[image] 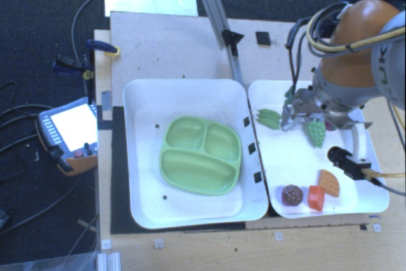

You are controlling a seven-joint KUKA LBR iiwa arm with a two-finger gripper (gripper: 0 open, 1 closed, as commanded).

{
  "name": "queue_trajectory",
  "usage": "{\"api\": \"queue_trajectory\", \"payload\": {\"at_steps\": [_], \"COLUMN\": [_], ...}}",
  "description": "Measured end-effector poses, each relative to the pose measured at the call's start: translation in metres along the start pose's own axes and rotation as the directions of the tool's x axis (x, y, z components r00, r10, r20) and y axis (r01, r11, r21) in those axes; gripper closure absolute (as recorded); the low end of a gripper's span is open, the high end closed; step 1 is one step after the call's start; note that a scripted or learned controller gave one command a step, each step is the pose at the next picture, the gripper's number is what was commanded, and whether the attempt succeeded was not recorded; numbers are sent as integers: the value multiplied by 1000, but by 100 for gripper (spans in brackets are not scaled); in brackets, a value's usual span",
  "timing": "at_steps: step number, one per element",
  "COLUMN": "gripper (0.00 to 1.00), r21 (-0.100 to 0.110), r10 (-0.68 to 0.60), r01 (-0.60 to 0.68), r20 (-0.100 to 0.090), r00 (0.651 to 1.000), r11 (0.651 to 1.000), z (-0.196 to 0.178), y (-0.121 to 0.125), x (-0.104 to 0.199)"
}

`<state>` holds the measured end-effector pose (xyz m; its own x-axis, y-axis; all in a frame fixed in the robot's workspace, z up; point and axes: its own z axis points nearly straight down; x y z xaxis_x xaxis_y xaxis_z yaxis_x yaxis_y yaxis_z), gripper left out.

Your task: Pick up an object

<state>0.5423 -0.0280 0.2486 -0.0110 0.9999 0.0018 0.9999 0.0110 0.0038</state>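
Over the right bin (274,93) the arm reaches in from the right, its end effector (293,118) low above the bin floor near the upper left corner. Whether the end effector is released or clenched cannot be told; the wrist housing masks its working end. Nothing is seen held.

Candidate objects lie in the right bin. A green pea pod (269,118) rests just left of the end effector, close to or touching it. A green knobbly item (316,131) lies just to its right, partly under the wrist. Toward the near edge sit a dark round item (292,195), a red block (316,198) and an orange wedge (329,182), grouped together and well apart from the end effector. The left bin (141,155) holds a green divided plate (202,155).

Assessment: the step in hand appears to be the descent onto a target, most likely the pea pod or the knobbly item. For a sound grasp the end effector should be centred over one object alone, closing across its narrow width. The pod lies near the bin's dividing wall, so clearance on that side needs care. Closing between the two green items risks pushing both aside. A straight vertical lift should follow, with the hold confirmed before any travel.
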Motion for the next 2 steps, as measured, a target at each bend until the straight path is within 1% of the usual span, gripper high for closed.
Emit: {"api": "queue_trajectory", "payload": {"at_steps": [1, 2], "gripper": [100, 100], "r21": [2, 0], "r10": [1, 1], "r01": [-1, -1], "r20": [1, 0], "r00": [1000, 1000], "r11": [1000, 1000], "z": [12, 6], "y": [19, 29], "x": [45, 102]}}
